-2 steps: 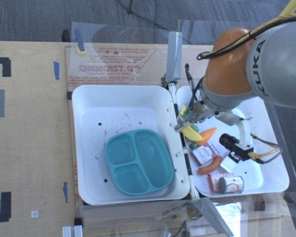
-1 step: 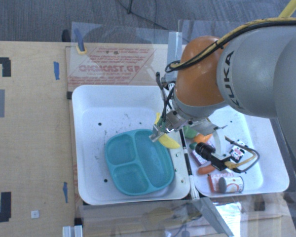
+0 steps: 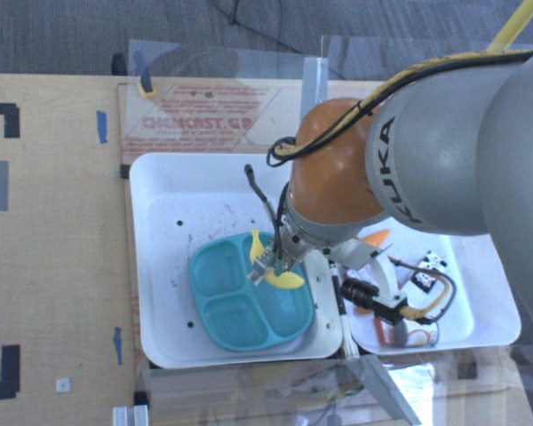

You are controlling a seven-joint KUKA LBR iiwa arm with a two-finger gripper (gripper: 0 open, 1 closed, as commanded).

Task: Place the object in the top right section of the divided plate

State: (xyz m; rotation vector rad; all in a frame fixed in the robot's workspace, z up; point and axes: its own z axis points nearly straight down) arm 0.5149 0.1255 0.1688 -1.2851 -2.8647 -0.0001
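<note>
Gripper [image 3: 273, 266] low over teal divided plate [image 3: 240, 300] in left bin [image 3: 160, 238], fingers pinching a yellow banana-like object [image 3: 287, 280] at plate's right section

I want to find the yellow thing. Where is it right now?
The yellow object is over the right part of the teal divided plate in the left white bin, right at the pincer.

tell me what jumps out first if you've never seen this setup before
The big grey arm with its orange band dominates, reaching in from the right over the bins. Below it, the end effector hangs over the right side of a teal divided plate in the left white bin, with a yellow object right at its tip. The right bin holds a clutter of small items.
</note>
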